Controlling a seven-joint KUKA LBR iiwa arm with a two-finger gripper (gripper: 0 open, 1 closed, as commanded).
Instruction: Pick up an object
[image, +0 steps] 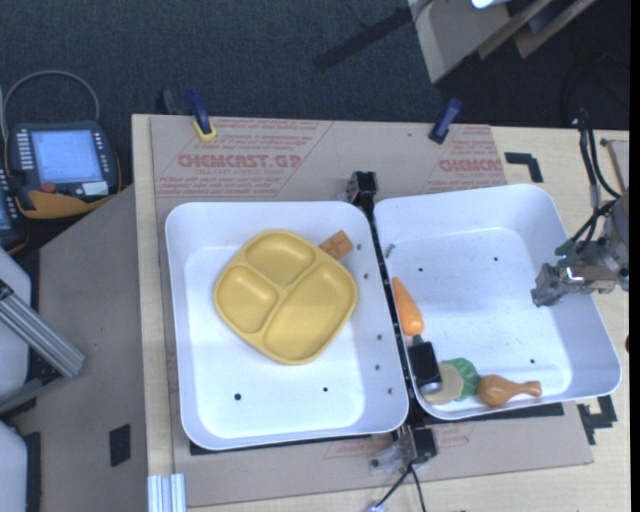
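A table (300, 150) covered by printed cardboard carries two shallow white bins side by side, seen from above at a slant. The left bin (200, 400) holds a large yellow divided plate (287, 295), with a small brown block (337, 244) touching the plate's rim at about one o'clock.

The right bin (480, 215) holds the smaller pieces, all gathered along its left wall and lower left corner. An orange carrot (406, 306) lies against the left wall, its long axis running roughly from twelve to six o'clock. Below it sits a small black block (423, 363). At the bin's seven o'clock corner rest a tan disc (447, 384) and a green piece (464, 372), overlapping, with a brown drumstick (506, 388) just beside them, its long axis running roughly from nine to three o'clock.

The gripper (556, 282) sits at the right bin's three o'clock edge, over bare white floor. It appears small and blurred, so whether the jaws are open or closed cannot be told, and nothing can be seen between them.

From the gripper, the drumstick lies toward seven o'clock and looks the nearest candidate; the carrot lies well apart toward nine o'clock.
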